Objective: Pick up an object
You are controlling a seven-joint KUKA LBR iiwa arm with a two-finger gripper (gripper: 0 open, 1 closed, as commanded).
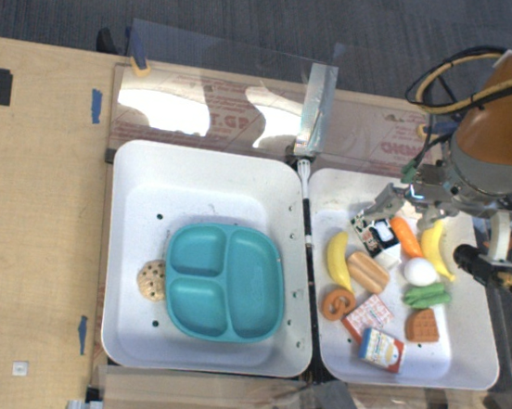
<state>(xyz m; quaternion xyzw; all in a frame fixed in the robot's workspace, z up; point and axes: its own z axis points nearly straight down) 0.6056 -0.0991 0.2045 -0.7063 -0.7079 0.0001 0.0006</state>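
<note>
1. While the arm (506, 120) leans in from the right, its gripper (389, 205) sits low over the back of the right bin (473, 368), and honestly I can't tell how its jaws stand or whether anything's in them from this angle.
2. Right under and just beside the gripper is a small black-and-white box (378, 236), with an orange carrot (406, 236) touching its right side.
3. Everything else in that bin is bunched in the middle: two yellow bananas, one (338, 260) on the left, one (438, 246) on the right, a hot dog (368, 272), a white egg (420, 271), something green (427, 294), a brown pretzel (336, 303), a toast slice (423, 326) and a little carton (380, 349).
4. It all looks like smooth toy plastic, rounded shapes mostly.
5. Over in the left bin (137, 183) sits a teal divided plate (224, 281), with a chocolate chip cookie (151, 279) touching its left edge.
</note>
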